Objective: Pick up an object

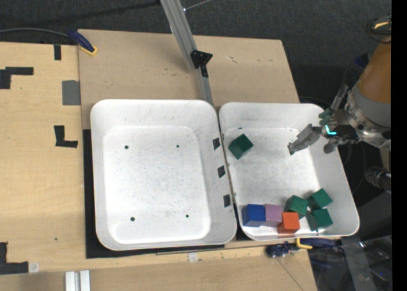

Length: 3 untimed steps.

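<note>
My gripper (pixel 315 144) hangs over the right side of the right bin (pixel 280 110), open, with nothing between its fingers (pixel 299 143). A green block (pixel 240 145) lies alone in the bin's upper left part, well left of the gripper. Along the bin's near edge sit a blue block (pixel 254 213), a purple block (pixel 273 213) and an orange block (pixel 290 221). Three more green blocks (pixel 296 205) (pixel 321 197) (pixel 319 218) cluster in the near right corner.
The left bin (pixel 102 156) stands beside the right one, sharing a raised divider (pixel 220 169). A slanted metal rail (pixel 184 29) crosses the bench behind the bins. The arm's wrist (pixel 375 105) fills the right edge.
</note>
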Tool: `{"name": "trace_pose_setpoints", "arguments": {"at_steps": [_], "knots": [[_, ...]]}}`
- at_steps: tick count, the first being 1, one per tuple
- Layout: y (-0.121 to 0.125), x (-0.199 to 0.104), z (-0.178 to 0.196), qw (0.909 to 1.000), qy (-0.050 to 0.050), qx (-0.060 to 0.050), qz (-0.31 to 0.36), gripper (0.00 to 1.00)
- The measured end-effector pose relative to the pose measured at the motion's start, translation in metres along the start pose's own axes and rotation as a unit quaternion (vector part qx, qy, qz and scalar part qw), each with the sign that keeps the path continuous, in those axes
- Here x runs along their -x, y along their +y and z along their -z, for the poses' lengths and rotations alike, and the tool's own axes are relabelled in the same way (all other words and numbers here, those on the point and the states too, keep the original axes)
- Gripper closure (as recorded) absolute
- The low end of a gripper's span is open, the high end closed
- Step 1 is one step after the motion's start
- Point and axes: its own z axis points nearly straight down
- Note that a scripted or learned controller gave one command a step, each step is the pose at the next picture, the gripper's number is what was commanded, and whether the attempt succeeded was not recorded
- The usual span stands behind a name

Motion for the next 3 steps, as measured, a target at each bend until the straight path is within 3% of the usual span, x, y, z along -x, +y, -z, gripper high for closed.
{"name": "trace_pose_setpoints", "arguments": {"at_steps": [1, 3], "knots": [[0.001, 0.0, 0.002, 1.0, 0.0, 0.002, 0.001, 0.0], [0.003, 0.011, -0.123, 1.0, 0.0, -0.002, -0.001, 0.0]]}}
